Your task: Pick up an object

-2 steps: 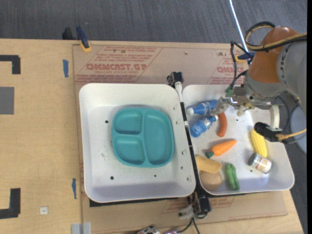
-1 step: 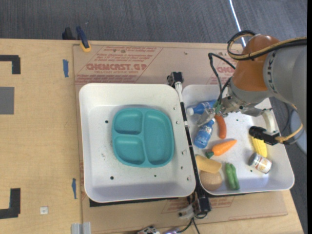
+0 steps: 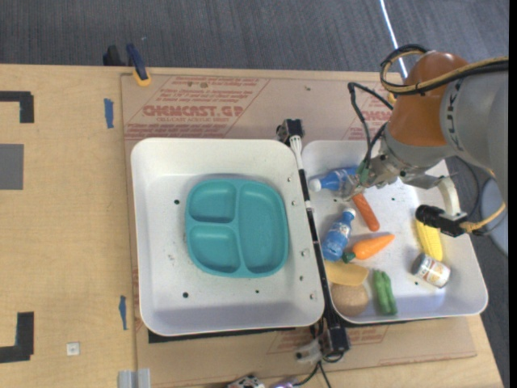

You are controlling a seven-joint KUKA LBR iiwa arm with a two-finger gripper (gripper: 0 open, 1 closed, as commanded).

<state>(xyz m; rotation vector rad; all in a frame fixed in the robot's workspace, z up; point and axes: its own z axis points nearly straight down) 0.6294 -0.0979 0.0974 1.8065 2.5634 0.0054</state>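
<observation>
Down in the right bin (image 3: 464, 293), the fingers (image 3: 361, 179) sit low beside a blue bottle (image 3: 334, 180), just above a small carrot (image 3: 367, 211); whether they're open, I cannot tell.

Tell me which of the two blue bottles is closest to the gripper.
The upper blue bottle, lying beside the gripper; the lower blue bottle lies farther down, by the carrot.

Looks like a robotics lab to me.
Grey carpet (image 3: 242, 14), taped plywood bench (image 3: 65, 241), two white bins (image 3: 149, 217), clamps (image 3: 137, 61), loose cables (image 3: 367, 107).
</observation>
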